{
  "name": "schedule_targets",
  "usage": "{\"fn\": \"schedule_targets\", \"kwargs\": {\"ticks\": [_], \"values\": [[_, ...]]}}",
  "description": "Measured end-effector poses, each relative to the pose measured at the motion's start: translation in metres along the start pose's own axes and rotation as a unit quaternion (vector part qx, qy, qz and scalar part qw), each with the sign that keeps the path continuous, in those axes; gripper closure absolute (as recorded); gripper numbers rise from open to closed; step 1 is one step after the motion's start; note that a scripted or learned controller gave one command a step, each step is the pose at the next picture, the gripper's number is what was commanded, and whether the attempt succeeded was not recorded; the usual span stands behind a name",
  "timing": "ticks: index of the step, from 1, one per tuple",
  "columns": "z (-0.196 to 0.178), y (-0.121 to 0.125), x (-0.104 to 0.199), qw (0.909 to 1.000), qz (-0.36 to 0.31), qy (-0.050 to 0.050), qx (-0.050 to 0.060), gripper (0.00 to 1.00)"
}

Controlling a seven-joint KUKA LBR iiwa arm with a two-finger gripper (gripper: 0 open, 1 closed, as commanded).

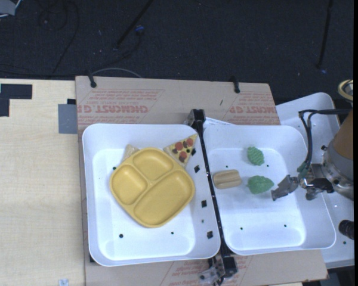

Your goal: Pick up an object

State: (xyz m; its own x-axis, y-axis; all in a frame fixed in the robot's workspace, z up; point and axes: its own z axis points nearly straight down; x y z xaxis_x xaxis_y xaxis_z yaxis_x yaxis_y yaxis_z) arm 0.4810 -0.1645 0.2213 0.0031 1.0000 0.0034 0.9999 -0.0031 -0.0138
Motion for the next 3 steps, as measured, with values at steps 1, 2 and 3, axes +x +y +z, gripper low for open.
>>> {"fn": "schedule_targets", "kwargs": {"ticks": [1, 2, 3], "values": [[-0.005, 0.002, 0.000, 1.0000, -0.001, -0.001, -0.005, 0.00], [0.039, 0.004, 0.001, 1.0000, -0.001, 0.000, -0.003, 0.00], [0.085, 0.004, 0.009, 1.0000, -0.001, 0.000, -0.003, 0.00]]}}
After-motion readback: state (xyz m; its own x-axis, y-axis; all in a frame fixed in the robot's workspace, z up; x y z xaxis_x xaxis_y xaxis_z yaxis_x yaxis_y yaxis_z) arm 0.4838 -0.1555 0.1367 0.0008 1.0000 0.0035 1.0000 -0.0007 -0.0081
